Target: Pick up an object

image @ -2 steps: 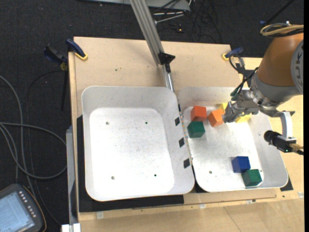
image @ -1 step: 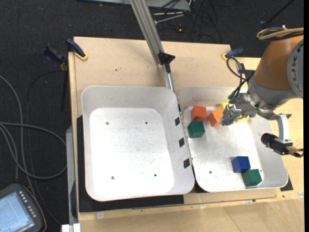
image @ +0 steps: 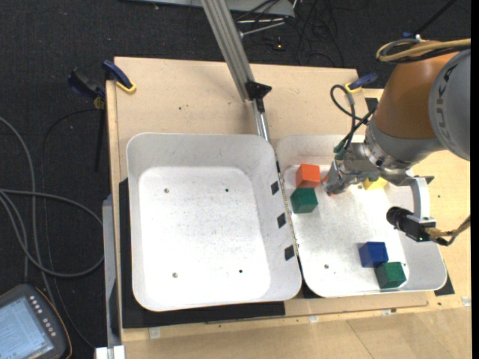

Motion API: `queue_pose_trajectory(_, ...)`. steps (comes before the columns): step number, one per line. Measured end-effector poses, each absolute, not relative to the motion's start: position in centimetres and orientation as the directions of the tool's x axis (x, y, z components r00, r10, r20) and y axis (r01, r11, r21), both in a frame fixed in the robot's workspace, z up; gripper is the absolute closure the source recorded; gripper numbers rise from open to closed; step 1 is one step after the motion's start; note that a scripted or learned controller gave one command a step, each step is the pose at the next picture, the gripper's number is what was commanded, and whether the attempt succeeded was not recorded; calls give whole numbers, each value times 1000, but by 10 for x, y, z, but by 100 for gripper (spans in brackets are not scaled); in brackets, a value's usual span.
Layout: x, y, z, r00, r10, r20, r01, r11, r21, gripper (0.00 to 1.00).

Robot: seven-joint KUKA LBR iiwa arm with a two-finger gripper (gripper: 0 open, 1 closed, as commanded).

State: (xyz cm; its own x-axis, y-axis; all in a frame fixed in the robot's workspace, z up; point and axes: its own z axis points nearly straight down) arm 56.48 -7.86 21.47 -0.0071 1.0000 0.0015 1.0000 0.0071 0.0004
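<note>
Several blocks lie in the right bin (image: 352,275). An orange block (image: 307,174) sits near the bin's upper left with a green block (image: 304,200) just below it. At the lower right a blue block (image: 373,253) rests beside another green block (image: 391,274). A yellow piece (image: 372,185) peeks out under the arm. My gripper (image: 334,183) hangs low over the bin, just right of the orange and green blocks. Nothing is visible between its tips.
The left bin (image: 198,223) lies to the left of the divider. A metal pole (image: 232,40) slants across the bench's top. Blue and yellow clamps (image: 118,77) grip the bench corners. Cables trail on the dark floor at left.
</note>
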Motion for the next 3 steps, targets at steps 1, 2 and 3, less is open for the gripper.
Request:
queue_pose_trajectory(1, 550, -28, 212, -8, 1000, 2, 1000, 8, -1, 100)
queue_pose_trajectory(2, 548, 24, 211, -8, 1000, 2, 1000, 8, -1, 100)
queue_pose_trajectory(3, 529, 72, 231, -8, 1000, 2, 1000, 8, 2, 100)
